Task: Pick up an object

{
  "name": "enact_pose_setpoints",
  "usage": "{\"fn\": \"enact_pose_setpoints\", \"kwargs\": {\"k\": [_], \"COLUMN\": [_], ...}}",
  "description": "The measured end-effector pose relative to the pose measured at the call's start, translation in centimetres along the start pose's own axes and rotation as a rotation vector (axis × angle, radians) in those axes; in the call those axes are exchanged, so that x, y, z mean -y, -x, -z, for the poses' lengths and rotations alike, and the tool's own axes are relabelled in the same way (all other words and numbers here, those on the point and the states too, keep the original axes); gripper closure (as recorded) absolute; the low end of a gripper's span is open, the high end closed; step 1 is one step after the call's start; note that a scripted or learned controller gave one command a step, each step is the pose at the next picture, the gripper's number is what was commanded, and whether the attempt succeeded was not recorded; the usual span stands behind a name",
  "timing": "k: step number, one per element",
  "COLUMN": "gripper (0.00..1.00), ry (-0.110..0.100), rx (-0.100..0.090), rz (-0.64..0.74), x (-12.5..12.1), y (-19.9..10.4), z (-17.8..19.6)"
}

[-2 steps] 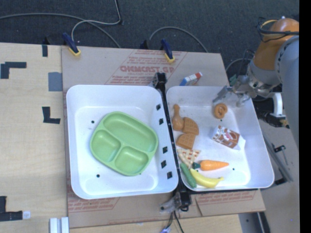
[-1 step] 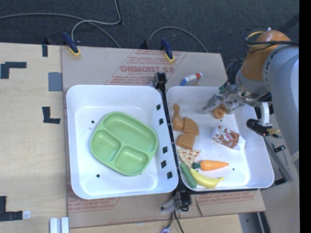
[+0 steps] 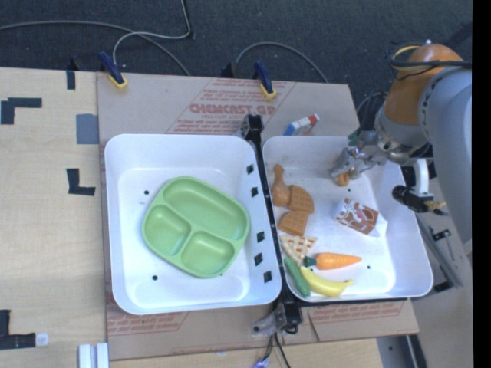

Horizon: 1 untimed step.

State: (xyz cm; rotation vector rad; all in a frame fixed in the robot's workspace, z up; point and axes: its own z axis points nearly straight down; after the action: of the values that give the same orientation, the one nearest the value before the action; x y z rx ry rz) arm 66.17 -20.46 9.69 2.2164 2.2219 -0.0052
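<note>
Where tool (image 3: 347,169) hovers near right bin (image 3: 399,282) far rim, small brown item pinched; bare floor beside wrapper (image 3: 357,217).

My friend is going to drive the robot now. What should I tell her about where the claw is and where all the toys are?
Gripper: the two-finger gripper is low in the right white bin, near its top edge, with a small orange-brown object at its tip. I cannot tell whether it is gripped.
Things: the brown toy chicken leg, the tan bread pieces, the waffle-patterned piece, the orange carrot, the yellow banana and the red-and-white packet lie in the right bin. The green divided plate is in the left white bin.
Done: nothing clearly lifted.
Left: grasp and raise one object.
</note>
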Motion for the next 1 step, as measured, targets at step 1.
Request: {"fn": "enact_pose_setpoints", "kwargs": {"k": [1], "gripper": [1.00], "ry": [0.001], "rx": [-0.005], "rz": [0.000], "x": [0.02], "y": [-6.79], "z": [5.30]}}
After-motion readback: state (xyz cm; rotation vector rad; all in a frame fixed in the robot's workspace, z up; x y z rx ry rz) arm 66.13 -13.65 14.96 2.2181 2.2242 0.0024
